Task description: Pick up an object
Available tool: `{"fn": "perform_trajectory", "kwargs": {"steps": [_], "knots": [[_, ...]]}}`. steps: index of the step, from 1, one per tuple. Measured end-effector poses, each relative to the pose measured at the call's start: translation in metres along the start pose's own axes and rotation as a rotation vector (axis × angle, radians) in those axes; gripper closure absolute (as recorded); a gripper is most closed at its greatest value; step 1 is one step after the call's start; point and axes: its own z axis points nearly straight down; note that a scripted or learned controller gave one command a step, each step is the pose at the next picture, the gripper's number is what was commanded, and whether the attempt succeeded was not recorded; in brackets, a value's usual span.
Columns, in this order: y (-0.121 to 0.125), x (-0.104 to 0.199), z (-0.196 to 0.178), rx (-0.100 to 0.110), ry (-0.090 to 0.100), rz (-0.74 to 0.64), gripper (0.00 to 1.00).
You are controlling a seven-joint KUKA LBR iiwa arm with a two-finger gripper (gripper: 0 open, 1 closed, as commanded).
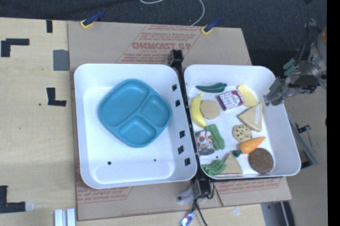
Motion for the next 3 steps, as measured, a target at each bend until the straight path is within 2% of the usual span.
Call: {"fn": "perform_trajectory", "kwargs": {"steps": [1,2,3], "knots": [[0.003,0.035,0.079,0.007,0.002,0.0,1.0],[0.033,0.061,0.148,0.007,0.001,-0.001,1.0],[0.0,0.104,-0.076,-0.018,0.002,-0.004,1.0]]}}
